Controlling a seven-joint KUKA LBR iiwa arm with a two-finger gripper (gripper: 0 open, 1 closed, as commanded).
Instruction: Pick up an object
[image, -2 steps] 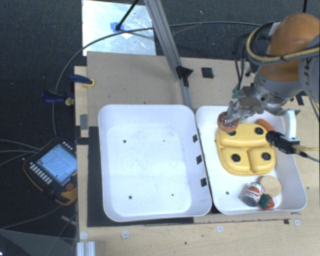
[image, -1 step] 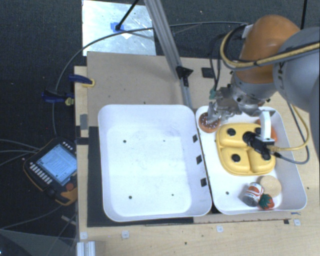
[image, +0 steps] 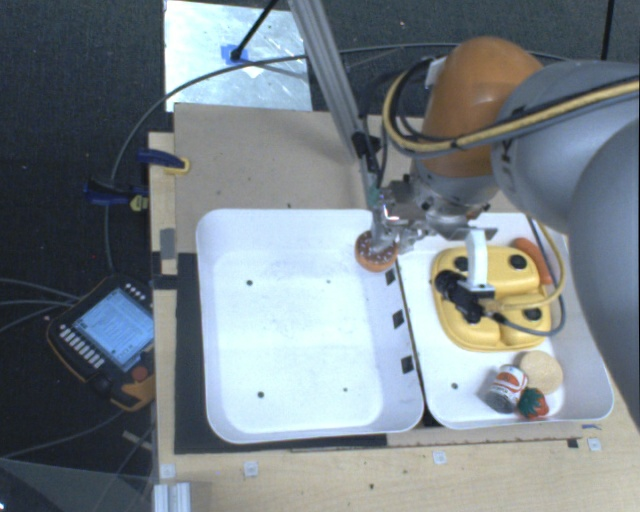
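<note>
My gripper (image: 379, 247) hangs over the far right corner of the left bin (image: 215, 300), close to the rim between the two bins. A small round brown piece (image: 374, 256), like a little biscuit or ring, sits between the fingertips, and the fingers look shut on it. The right bin (image: 440, 400) holds a yellow toy with black spots (image: 500, 300), partly covered by a white and black part of the arm. An orange piece (image: 533, 254) lies behind the toy. A small can (image: 507, 386), a tan disc (image: 543, 369) and a red and green berry (image: 534, 403) lie at the near right.
The grey arm and its orange band (image: 480, 80) cover the far right of the view, above the right bin. A slanted metal pole (image: 335, 85) runs down to the gripper. A teach pendant (image: 105, 335) lies left of the bench, and clamps (image: 160, 160) grip the board's left edge.
</note>
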